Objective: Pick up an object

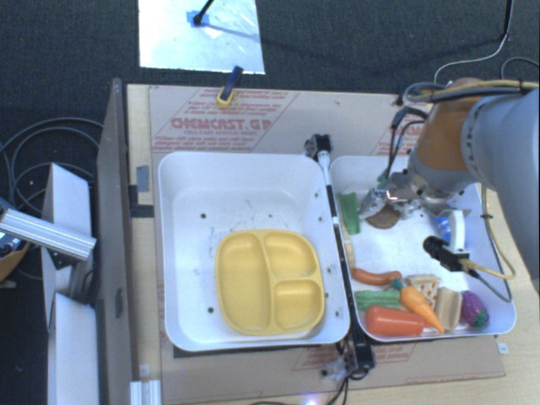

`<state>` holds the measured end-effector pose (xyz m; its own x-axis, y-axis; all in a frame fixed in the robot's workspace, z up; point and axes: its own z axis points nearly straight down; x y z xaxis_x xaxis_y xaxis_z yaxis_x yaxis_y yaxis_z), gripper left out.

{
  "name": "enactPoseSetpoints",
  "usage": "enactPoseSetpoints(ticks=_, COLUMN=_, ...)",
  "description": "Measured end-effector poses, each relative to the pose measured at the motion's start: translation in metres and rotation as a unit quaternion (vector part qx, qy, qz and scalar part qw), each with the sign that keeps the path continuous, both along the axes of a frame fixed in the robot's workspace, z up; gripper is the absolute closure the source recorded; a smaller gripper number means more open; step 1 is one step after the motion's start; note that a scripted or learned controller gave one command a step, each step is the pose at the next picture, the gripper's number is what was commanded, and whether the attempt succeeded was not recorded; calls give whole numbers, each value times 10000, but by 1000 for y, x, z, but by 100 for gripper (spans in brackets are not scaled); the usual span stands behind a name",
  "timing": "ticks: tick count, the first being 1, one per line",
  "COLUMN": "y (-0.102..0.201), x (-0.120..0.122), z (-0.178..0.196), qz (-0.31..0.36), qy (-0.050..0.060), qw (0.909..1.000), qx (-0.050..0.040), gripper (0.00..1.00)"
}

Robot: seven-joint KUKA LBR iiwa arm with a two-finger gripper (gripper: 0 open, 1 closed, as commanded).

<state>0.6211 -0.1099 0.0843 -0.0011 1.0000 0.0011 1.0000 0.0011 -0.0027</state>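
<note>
My gripper (pixel 377 201) hangs low over the upper left part of the right bin (pixel 498 306), on the grey arm that reaches in from the right. Just below it, and touching or nearly touching it, lies a flat brown piece (pixel 385 220). To its left, a green piece (pixel 348 212) rests by the bin wall. Nothing shows between the fingers.
Toy food fills the right bin's front: a red sausage (pixel 377 276), green beans (pixel 376 298), a carrot (pixel 420 305), an orange pepper (pixel 390 321), a bread slice (pixel 447 307) and purple grapes (pixel 475 309). The left bin (pixel 190 192) holds a yellow divided plate (pixel 270 281).
</note>
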Motion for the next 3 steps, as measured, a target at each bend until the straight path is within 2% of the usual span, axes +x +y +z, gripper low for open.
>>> enactPoseSetpoints(ticks=1, y=-45, x=51, z=31, qz=0, qy=-61, qw=10000, qx=-21, gripper=0)
enactPoseSetpoints(ticks=2, y=-14, x=-14, z=4, qz=-12, qy=-71, qw=10000, qx=-6, gripper=0)
enactPoseSetpoints(ticks=3, y=-49, x=49, z=2, qz=18, qy=-69, qw=10000, qx=-24, gripper=0)
